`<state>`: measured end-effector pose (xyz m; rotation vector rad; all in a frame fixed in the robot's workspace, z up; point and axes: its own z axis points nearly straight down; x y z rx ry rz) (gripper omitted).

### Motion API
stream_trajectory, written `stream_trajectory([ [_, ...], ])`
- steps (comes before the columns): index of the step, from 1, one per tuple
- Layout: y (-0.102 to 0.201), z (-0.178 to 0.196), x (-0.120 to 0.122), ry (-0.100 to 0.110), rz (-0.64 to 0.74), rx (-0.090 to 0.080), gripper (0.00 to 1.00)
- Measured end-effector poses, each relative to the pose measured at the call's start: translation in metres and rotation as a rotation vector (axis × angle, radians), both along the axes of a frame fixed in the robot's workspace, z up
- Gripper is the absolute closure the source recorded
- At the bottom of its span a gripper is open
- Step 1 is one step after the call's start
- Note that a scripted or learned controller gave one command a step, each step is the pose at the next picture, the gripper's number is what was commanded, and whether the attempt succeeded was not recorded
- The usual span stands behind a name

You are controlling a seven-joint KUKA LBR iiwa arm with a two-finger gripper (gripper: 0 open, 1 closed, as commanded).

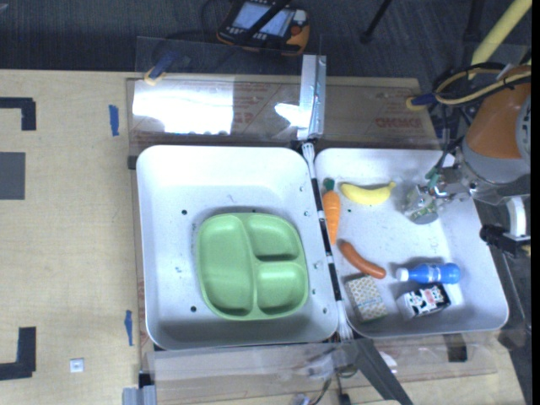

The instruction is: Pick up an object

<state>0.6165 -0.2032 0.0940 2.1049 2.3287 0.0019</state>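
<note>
Over the right bin (494, 306), near its far right corner: the gripper (424, 202), a small metallic cluster with green-tinted wiring, too blurred to tell apart in detail; cannot tell whether open or closed; nothing visibly caught in it; behind it the grey arm (498, 154) with its orange band, reaching in from the right edge.

Across that same shallow white plastic bin, loosely scattered: a curved yellow banana (366, 193), smooth and glossy, just left of the gripper; an orange carrot (332, 213), tapered, with a green top, lying along the bin's left wall; a reddish-orange sausage (361, 259), long and rounded, slantwise near the centre; a speckled, rectangular sponge-like block (364, 298) toward the near left corner; a bottle (430, 273) on its side, white with a blue cap; a small black-and-white carton (423, 300), boxy, just in front of the bottle.

Inside the left bin (169, 175), rounded at the corners: a pale green divided plate (251, 265), matte plastic, three compartments, slightly rotated.

Beyond both bins: a clear plastic sheet (211, 108), shiny with glare.
</note>
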Motion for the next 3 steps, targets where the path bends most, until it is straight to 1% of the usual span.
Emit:
stream_trajectory([
  [1, 0.092, 0.077, -0.007, 0.001, -0.017, 0.001, 1.0],
  [2, 0.06, 0.047, 0.009, 0.0, -0.112, 0.0, 1.0],
  [3, 0.109, 0.099, -0.032, 0.004, 0.003, 0.002, 1.0],
])
